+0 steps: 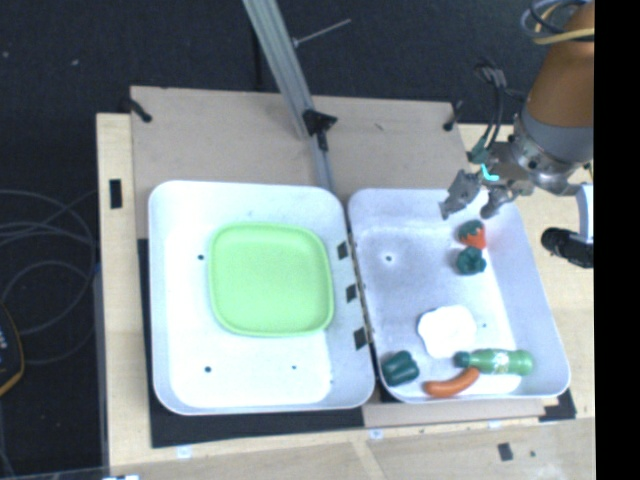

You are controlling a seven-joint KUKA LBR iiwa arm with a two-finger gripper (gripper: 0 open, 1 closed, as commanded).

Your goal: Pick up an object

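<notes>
Gripper hangs with its two fingers spread and nothing between them, over the far end of the right bin, just above the small orange-and-green toy. By my judgement this is the approach step (nothing grasped yet): next it must descend and close on that toy; no legible writing anywhere.

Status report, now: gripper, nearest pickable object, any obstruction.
Gripper open, holding nothing, over right bin far corner. Small orange piece just below the fingers, dark green piece touching it. Nothing between gripper and the pieces.
</notes>
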